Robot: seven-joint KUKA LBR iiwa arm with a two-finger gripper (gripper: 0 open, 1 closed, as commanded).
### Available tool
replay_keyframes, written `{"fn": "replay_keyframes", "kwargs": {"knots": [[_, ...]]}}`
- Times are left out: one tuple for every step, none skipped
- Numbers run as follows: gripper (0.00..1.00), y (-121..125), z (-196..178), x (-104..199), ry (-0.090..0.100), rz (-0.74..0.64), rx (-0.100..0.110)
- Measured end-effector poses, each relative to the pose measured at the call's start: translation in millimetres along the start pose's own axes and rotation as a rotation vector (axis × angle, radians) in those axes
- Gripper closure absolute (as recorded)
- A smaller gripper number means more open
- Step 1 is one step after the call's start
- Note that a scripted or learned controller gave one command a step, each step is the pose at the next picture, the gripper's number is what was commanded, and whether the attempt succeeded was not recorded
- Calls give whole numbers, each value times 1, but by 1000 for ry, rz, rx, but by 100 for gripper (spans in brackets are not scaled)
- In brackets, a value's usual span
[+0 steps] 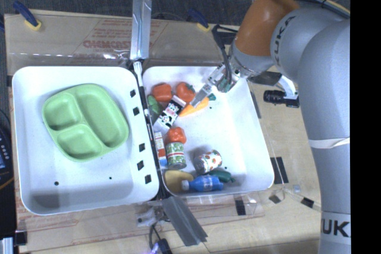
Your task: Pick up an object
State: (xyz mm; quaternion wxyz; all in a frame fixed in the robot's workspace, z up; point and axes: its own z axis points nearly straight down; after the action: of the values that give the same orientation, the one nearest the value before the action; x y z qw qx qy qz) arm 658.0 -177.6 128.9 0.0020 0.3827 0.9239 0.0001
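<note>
My gripper (pixel 212 87) hangs low over the upper middle of the right bin (pixel 250 134), just above and right of an orange carrot (pixel 198 106). Left of the carrot lie a red pepper (pixel 184 92), a red-orange tomato (pixel 161 92) and a black-and-white milk carton (pixel 171 115). Lower in the bin are a can with a red top (pixel 176 151), a round patterned ball (pixel 208 160), a blue bottle (pixel 202 183) and a yellowish piece (pixel 175 177). Nothing shows as held.
A green divided plate (pixel 86 121) lies in the left bin (pixel 30 187). The grey arm (pixel 315 68) with its orange band crosses the right side of the bench. The divider (pixel 143 116) between the bins runs close to the toys.
</note>
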Motion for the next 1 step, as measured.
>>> {"fn": "replay_keyframes", "kwargs": {"knots": [[0, 11, 37, 22, 4, -24, 4]]}}
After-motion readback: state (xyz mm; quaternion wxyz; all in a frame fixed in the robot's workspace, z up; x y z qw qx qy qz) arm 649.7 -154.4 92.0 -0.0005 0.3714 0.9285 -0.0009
